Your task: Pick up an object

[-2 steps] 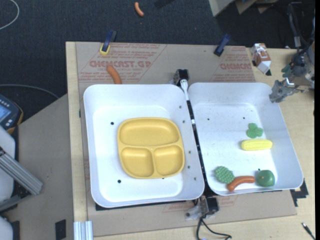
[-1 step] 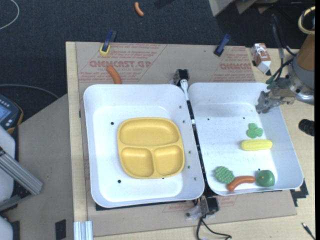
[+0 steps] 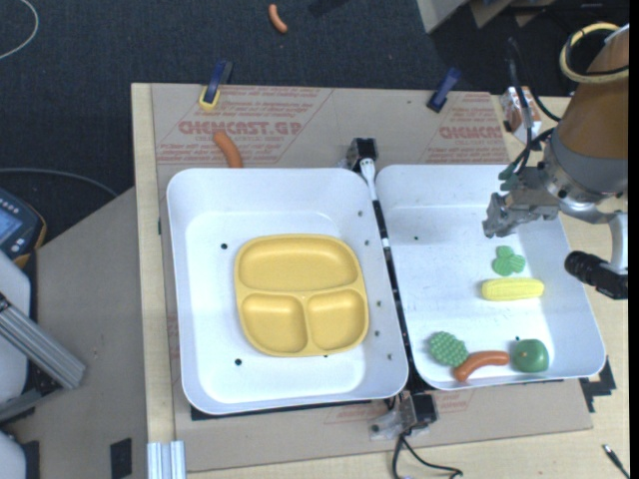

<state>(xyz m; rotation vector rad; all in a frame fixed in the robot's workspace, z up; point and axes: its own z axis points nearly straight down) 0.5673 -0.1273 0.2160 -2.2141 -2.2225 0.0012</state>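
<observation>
Dark carpet surrounded a cardboard-topped bench (image 3: 300, 118) that bore two shallow white bins side by side, the left bin (image 3: 195, 267) holding a yellow divided tray (image 3: 300, 292) and the right bin (image 3: 439, 208) holding a scatter of toy food. The arm (image 3: 599, 118), grey with an orange band, reached in from the right, and its gripper (image 3: 507, 218) hung over the upper right part of the right bin, above bare white floor. How wide the tool stood could not be told from this slanted view, since its tip was small and dark against the bin; nothing could be seen in it. The candidates lay below it in the picture: a small green leafy piece (image 3: 508, 261) nearest, a yellow corn cob (image 3: 512, 289) just beside that, and, near the bin's front edge, a green bumpy vegetable (image 3: 448, 347), an orange sausage (image 3: 479, 364) touching or nearly touching it, and a round green piece (image 3: 530, 355). A stray orange sausage-like piece (image 3: 229, 149) lay on the cardboard outside the bins. By my reading, the step in hand was the approach, before any grasp, with no object yet lifted. The next move would call for shifting the gripper toward the front of the bin to centre over one item, likely the leafy piece or the corn, then descending squarely so the neighbour was not pushed aside.
</observation>
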